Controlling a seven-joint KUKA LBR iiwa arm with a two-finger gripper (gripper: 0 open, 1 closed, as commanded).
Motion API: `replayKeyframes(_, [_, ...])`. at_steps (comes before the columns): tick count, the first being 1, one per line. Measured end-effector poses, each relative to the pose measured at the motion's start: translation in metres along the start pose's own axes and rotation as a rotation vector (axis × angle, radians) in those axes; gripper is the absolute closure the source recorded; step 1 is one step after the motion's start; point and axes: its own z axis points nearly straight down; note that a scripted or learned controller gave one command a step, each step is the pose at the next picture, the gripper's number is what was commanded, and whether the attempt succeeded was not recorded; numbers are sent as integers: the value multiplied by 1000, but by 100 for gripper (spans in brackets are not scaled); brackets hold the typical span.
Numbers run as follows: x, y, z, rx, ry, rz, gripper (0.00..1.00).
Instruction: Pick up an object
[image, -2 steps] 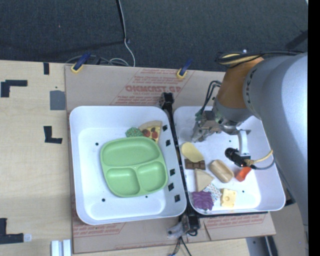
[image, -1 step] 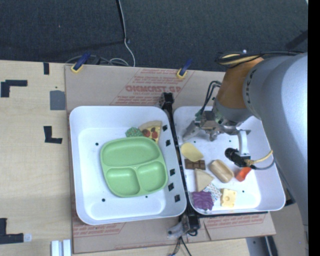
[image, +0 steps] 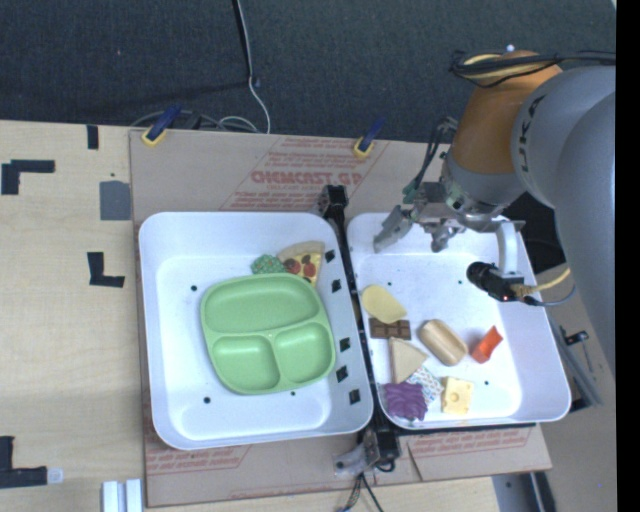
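Observation:
My gripper (image: 415, 234) hangs over the far edge of the right bin (image: 455, 270), its two fingers spread open with nothing between them. Below it in that bin lie several toy foods: a yellow chip (image: 382, 302), a chocolate bar (image: 389, 328), a bread roll (image: 442, 341), a red-orange piece (image: 486, 344), a tan wedge (image: 405, 359), a purple grape bunch (image: 405, 400) and a yellow cheese block (image: 458, 396). All of them lie nearer the camera than the gripper.
The left bin (image: 170, 300) holds a green divided plate (image: 267, 332), with a pizza slice (image: 303, 261) and a green broccoli piece (image: 266, 264) behind it. A black divider (image: 346, 300) runs between the bins. The grey arm with its orange band (image: 500, 110) fills the upper right.

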Motion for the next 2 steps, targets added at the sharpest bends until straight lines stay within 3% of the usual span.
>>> replayKeyframes(1, [-28, -15, 110, 7, 0, 5, 0])
replayKeyframes(2, [-9, -2, -1, -3, -1, 0, 0])
